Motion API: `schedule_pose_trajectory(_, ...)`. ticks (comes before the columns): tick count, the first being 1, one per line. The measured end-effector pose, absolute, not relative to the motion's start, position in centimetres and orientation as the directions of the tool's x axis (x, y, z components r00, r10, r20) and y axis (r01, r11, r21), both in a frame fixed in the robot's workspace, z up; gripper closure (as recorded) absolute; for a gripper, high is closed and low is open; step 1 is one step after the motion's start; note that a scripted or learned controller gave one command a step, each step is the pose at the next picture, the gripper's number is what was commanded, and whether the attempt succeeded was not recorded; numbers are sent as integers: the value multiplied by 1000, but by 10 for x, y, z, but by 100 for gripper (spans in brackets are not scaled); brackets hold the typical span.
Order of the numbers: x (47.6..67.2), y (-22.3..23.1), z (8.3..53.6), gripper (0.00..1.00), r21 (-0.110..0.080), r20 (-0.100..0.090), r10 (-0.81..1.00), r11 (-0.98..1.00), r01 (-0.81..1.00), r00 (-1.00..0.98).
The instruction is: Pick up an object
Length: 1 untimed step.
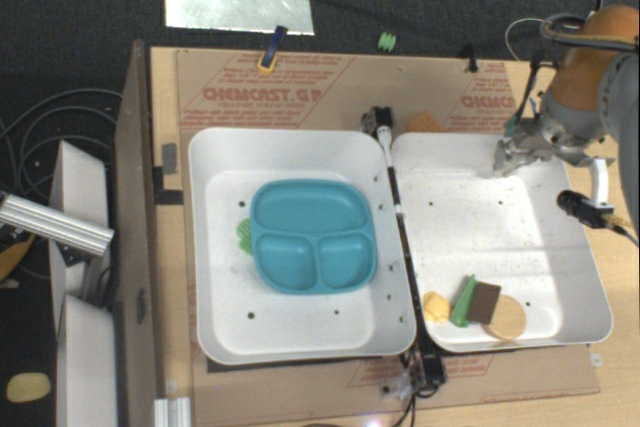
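Peeking from beneath the blue tray [313,235], something green [243,234].

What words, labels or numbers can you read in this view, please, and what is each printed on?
"CHEMCAST GP": red print on the brown protective sheet behind the left bin, repeated in rows; the last letters are faint.
"CHEMC...": the same red print on the sheet behind the right bin, cut off by the arm.
Smaller red lines under each logo: too blurred to read.
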State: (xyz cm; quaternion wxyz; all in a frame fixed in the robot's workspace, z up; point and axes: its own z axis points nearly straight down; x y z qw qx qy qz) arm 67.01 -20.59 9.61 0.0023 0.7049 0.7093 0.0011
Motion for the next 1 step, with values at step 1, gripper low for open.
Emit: schedule_pose_trajectory(1,656,-143,200,100,11,0,1000,10,1000,-10)
